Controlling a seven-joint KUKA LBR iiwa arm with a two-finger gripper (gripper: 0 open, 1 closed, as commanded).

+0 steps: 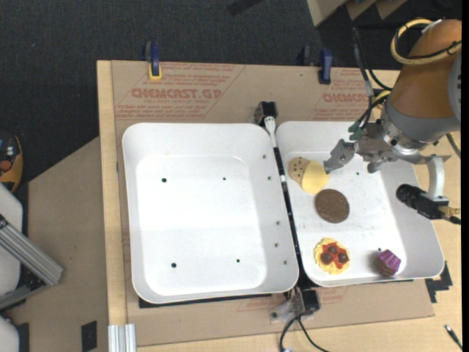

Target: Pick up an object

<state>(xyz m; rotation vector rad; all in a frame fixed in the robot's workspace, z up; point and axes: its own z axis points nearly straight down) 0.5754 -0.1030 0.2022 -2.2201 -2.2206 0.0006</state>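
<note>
The claw [343, 155] hangs low over the right bin [410, 270], its tip just beside a pale yellow lump [315, 177] that looks like toy food; whether it is parted or closed I cannot tell from here, and nothing shows gripped in it. That yellow piece sits in the bin's upper left, touching a speckled tan cookie [297, 169]. Just below them lies a flat brown disc [333, 205], then a small toy pizza [331, 256] and a purple piece [388, 262] near the front rim. The left bin [146, 145] sits alongside on the desk [117, 86]. All these look light, stiff plastic, probably smooth and apt to skid; the rounded yellow one seems best taken across its middle, while the flat disc offers little edge. The arm's bulk hides the bin's upper right corner, and the yellow piece's true shape is hard to make out.
</note>
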